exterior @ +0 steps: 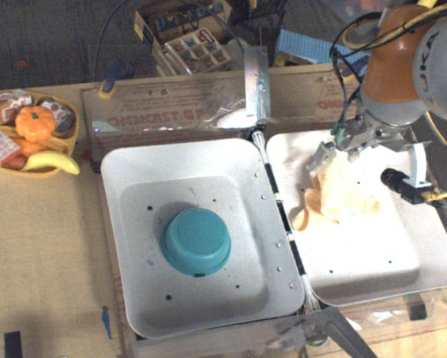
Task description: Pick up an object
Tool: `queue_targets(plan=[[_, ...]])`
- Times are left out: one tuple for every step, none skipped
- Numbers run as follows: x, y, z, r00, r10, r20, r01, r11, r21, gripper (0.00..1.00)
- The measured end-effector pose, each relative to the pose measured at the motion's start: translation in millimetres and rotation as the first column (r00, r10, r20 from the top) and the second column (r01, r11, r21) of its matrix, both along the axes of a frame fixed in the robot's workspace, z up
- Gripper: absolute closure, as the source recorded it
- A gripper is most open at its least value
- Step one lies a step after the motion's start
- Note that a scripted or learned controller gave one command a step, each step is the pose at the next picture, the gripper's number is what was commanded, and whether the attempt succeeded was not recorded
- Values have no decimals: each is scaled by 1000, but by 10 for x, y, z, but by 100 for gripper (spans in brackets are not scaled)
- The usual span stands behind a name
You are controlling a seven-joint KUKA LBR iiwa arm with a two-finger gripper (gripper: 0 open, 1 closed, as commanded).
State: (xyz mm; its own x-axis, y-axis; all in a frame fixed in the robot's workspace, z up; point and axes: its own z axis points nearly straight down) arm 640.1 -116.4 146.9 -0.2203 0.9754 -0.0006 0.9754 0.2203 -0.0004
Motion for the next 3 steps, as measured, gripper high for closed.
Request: queue_targets(plan=[[-53, 133, -582, 994, 108, 9, -108, 994, -3, 0], [-36, 101, -494, 995, 103, 13, -103, 995, -5, 100], [-219, -83, 346, 978, 206, -1, -206, 978, 1, 100]])
